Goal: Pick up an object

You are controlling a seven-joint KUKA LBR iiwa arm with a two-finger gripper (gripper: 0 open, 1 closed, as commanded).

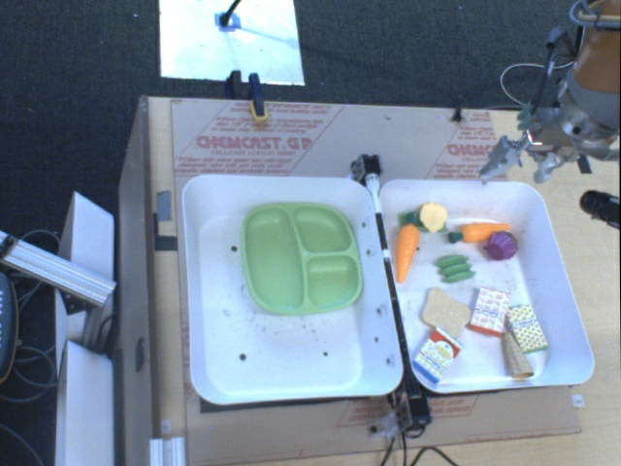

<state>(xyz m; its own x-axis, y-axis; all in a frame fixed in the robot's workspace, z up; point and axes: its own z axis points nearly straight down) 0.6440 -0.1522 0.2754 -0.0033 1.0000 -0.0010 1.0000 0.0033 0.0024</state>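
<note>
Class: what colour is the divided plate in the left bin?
Light green plate, in the camera view.

Grey arm (592,61) at upper right, gripper (524,158) low, fingers spread, nothing between.

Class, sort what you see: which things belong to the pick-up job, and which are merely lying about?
Job: gripper; right bin with carrot, purple vegetable, green pods, bread slice.
Lying about: green plate; blue clamp; white sheet.
</note>
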